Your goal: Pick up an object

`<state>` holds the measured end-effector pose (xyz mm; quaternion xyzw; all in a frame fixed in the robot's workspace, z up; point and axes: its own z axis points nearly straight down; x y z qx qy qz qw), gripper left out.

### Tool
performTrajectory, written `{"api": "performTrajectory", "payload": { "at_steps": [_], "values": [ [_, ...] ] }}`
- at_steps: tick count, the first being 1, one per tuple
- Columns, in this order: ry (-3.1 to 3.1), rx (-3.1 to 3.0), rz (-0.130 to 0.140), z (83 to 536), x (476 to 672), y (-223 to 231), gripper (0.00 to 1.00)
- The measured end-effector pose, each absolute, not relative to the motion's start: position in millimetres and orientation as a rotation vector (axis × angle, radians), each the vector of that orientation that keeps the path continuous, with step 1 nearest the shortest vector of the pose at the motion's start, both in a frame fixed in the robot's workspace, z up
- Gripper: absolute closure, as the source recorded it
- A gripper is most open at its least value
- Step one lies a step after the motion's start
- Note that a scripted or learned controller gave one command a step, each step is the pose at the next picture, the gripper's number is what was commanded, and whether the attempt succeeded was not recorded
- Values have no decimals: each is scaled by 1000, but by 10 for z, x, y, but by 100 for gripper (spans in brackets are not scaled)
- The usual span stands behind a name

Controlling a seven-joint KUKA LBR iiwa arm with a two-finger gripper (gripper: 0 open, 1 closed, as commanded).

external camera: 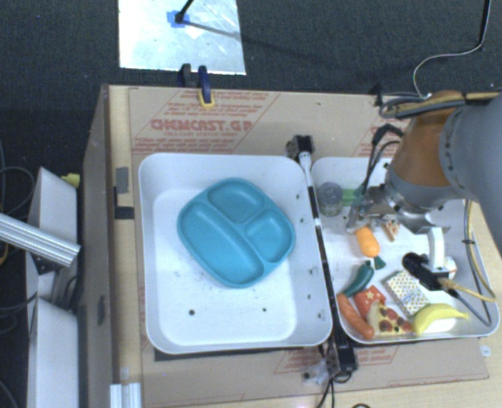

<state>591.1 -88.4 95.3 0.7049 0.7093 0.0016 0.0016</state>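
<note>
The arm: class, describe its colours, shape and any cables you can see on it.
The arm is thick and rounded, grey, with an orange band above the wrist. It narrows to a small metal claw with light-coloured parts. Thin dark cables run along the wrist, and a black-and-white fitting sits beside it.

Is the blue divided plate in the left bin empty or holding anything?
Empty. The blue divided plate lies flat in the left bin, right side up, and all three compartments show bare blue with nothing in them.
</note>
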Motion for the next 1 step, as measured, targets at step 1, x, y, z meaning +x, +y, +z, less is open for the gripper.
{"api": "performTrajectory", "payload": {
  "at_steps": [1],
  "values": [
    [2224, 2214, 5, 1856, 6003, -552, 100]
  ]
}}
